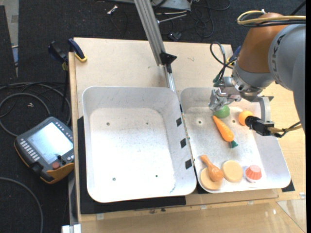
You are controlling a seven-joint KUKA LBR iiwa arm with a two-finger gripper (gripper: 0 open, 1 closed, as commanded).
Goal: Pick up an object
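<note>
— over the right bin [272, 171], where do you see the gripper?

— you see the gripper [219, 102] low at the far end of that bin, hanging from the grey arm [286, 47] with its orange band, which reaches in from the right. it sits right on top of a small green ball [223, 112], so close that the metal covers the ball's upper edge.

— does it have the ball?

— you cannot tell. the fingertips run into the ball's top from this angle, and no gap between them shows, so how far the jaws stand apart is not readable, and nothing is plainly clamped between them.

— what else lies in that bin?

— you have an orange carrot [224, 129] with a green tip, slanting just below the ball and almost touching it. to the right of the ball is a small orange fruit [244, 117], next to a black fitting on the arm's cable. along the near edge you see a tan drumstick-shaped piece [211, 168], a pale round disc [233, 171] touching it, and a small pink-and-white cupcake-like item [253, 173] just beside the disc.

— and the left bin [127, 144]?

— its white floor shows only faint specks. a pendant with a lit screen [44, 149] lies on the floor to the left of the bench.
</note>
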